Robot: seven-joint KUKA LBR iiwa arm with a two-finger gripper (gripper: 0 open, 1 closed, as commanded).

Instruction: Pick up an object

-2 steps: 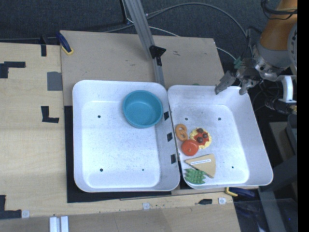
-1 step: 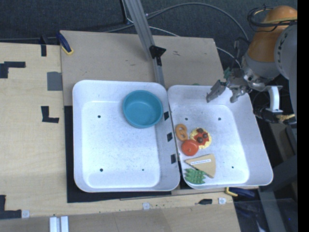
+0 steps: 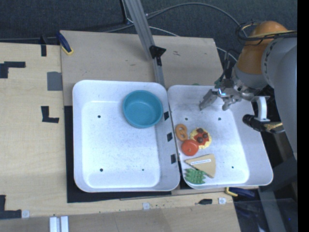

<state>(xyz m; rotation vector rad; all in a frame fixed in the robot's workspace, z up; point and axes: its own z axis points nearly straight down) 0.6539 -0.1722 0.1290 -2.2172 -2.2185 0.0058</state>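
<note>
Hovering over the far part of the right bin (image 3: 251, 170), the pincer (image 3: 214, 103) had its two fingers spread wide apart, one (image 3: 206, 101) toward the bin's middle wall and the other (image 3: 227, 103) nearer the arm (image 3: 270, 62). Nothing sat between them, and whether the tips touched the bin floor could not be told. Well short of the pincer, toward the camera, lay a cluster of toy food: a small pretzel (image 3: 181, 131), a round yellow piece with dark berries (image 3: 201, 137), a red tomato (image 3: 189, 148) touching it, a wedge of sandwich (image 3: 203, 164) and a green leafy piece (image 3: 195, 176). Off to the pincer's far side, across the middle wall, a blue bowl (image 3: 142, 109) stood upright in the left bin (image 3: 91, 144). Both bins rested on the tabletop (image 3: 29, 129).
</note>
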